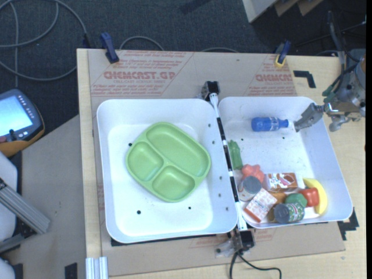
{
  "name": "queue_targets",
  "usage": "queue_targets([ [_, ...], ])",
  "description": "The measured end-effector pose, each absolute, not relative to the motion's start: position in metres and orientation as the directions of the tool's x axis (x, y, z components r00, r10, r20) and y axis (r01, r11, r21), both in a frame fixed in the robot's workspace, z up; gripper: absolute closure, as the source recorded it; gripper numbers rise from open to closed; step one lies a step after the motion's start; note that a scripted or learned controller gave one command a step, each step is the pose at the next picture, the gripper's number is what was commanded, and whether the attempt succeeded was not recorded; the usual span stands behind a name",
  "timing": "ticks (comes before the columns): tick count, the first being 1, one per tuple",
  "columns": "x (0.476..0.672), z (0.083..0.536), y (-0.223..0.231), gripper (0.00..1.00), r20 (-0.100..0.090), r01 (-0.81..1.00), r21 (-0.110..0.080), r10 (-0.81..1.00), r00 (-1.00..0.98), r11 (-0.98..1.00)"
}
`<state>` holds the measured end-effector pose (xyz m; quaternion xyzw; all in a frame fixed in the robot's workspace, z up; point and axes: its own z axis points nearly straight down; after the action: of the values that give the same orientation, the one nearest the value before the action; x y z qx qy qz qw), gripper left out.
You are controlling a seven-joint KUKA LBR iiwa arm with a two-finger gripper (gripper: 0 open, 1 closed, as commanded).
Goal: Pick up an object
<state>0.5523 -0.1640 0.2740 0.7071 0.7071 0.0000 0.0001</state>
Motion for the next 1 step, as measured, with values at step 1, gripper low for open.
queue_targets([
  [1, 0.5154, 0.1045, -0.1014, 0.0, -0.001, 1.0, 0.007, 1.0, -0.002, 0.002],
])
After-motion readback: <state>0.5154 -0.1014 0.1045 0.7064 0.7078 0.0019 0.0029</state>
